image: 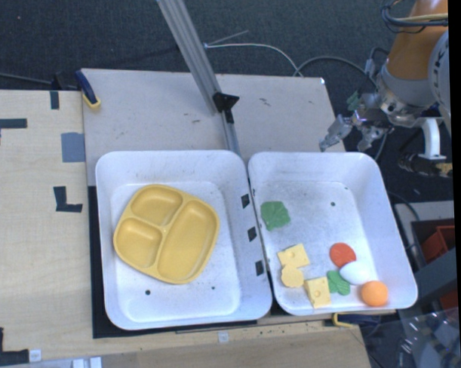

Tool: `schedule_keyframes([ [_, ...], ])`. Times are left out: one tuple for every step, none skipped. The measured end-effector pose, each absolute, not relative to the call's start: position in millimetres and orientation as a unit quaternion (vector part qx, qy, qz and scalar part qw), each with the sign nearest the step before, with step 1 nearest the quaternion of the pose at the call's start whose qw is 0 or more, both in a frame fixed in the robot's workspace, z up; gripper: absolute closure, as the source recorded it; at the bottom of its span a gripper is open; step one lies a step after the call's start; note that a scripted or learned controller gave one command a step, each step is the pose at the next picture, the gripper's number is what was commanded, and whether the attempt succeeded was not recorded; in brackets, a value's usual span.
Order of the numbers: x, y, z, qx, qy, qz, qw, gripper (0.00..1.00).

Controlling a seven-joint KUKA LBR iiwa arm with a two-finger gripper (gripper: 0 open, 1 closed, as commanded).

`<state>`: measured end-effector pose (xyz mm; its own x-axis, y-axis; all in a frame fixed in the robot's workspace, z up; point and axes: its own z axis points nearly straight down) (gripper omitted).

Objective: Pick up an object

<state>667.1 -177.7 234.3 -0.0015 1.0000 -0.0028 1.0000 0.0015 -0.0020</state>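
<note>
Gripper (348,132) sits above right bin's (381,183) far right corner; grip state unclear. Orange ball (375,293) in near right corner; yellow tray (166,233) in left bin (109,176).

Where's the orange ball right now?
The orange ball sits in the right bin's near right corner, touching the white egg.

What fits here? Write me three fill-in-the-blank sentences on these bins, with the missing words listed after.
1. The yellow tray lies in the ____ bin.
2. The orange ball lies in the right bin's near-____ corner.
3. The claw hangs above the right bin's ____ edge.

Missing words: left; right; far
</note>
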Motion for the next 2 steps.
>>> schedule_keyframes([
  [662.2, -167.1, 245.0, 0.707, 0.707, -0.0009, 0.0, 0.0],
  [674.3, -209.0, 89.2, 0.708, 0.706, -0.0074, -0.016, 0.0],
])
